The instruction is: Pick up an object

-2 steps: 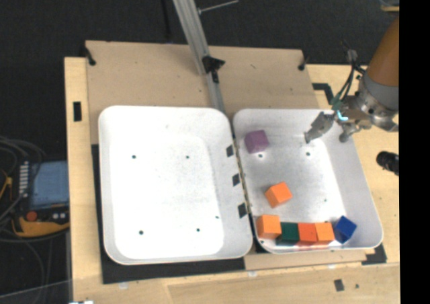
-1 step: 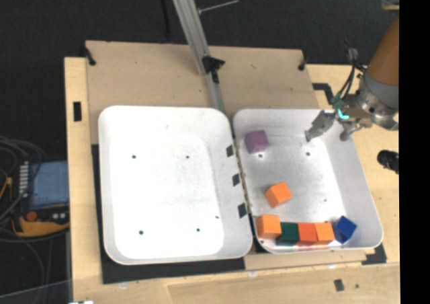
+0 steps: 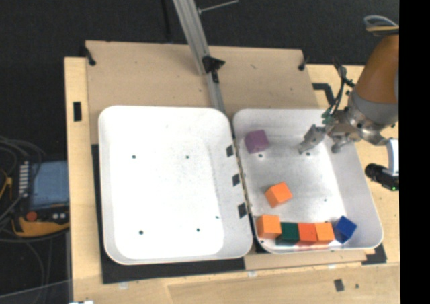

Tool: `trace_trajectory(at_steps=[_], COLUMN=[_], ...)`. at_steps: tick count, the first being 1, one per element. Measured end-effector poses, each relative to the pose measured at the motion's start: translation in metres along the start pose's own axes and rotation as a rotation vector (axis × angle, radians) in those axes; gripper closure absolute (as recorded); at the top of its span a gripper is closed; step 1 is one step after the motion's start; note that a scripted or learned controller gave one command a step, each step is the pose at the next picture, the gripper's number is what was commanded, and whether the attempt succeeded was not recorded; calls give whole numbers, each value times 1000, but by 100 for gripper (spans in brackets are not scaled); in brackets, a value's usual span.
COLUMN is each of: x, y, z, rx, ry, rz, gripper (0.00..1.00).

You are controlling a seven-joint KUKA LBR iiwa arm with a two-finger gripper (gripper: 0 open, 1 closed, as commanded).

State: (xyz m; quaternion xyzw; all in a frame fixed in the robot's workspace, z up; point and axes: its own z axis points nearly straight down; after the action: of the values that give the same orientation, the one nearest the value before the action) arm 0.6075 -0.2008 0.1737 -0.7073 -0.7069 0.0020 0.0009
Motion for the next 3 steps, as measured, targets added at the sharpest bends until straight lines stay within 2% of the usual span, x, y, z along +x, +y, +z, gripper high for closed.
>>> trace_trajectory(at_steps=[2, 3], x=[-4, -5], y=[3, 4], z=[77, 64], rx=[-5, -10], ry=[-1, -2], rz=[3, 5], gripper=[0, 100])
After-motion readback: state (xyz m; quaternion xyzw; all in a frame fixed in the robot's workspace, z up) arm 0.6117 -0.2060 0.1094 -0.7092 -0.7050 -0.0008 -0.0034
